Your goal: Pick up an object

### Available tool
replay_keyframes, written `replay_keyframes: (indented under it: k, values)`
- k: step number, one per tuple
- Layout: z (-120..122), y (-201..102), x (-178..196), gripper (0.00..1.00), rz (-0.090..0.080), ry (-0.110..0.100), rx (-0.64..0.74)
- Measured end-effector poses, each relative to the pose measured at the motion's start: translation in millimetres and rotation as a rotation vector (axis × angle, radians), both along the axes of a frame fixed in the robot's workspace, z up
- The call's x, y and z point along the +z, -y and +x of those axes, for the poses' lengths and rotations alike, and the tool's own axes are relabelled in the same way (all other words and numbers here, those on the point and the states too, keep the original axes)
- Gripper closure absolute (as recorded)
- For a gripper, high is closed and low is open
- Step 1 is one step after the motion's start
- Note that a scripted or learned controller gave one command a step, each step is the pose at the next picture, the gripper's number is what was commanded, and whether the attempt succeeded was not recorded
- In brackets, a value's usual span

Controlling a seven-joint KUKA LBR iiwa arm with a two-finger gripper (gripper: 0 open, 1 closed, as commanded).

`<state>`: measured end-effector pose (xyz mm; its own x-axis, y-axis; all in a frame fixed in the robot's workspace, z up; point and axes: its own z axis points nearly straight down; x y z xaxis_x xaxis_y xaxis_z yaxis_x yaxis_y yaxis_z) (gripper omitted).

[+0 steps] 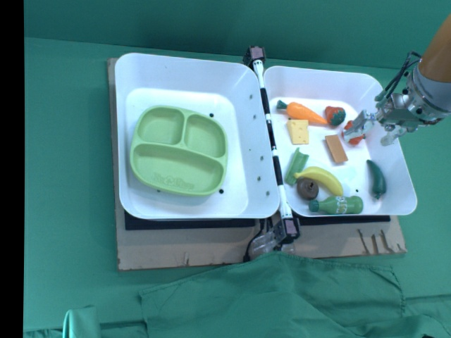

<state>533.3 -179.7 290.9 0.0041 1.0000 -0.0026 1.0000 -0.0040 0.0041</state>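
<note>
Gripper (373,127) hanging over the right bin (394,189) near its far right side, arm cut off by the frame edge. Fingers spread apart, nothing seen between them. Just under the left fingertip a small red item (354,139), half hidden, too covered to name. Around it: carrot (306,111), strawberry (335,115), cheese wedge (298,131), orange block (336,148), banana (323,177), green bottle (338,205), dark pepper (377,178). Green divided plate (180,150) in the left bin (134,76)
</note>
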Motion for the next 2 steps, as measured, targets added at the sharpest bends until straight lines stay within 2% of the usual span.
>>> replay_keyframes:
  k: [1,2]
  values:
    - [-36,8,53,0.0,-0.002,0.006,-0.001]
    - [-33,8,35,0.0,0.0,-0.002,0.0]
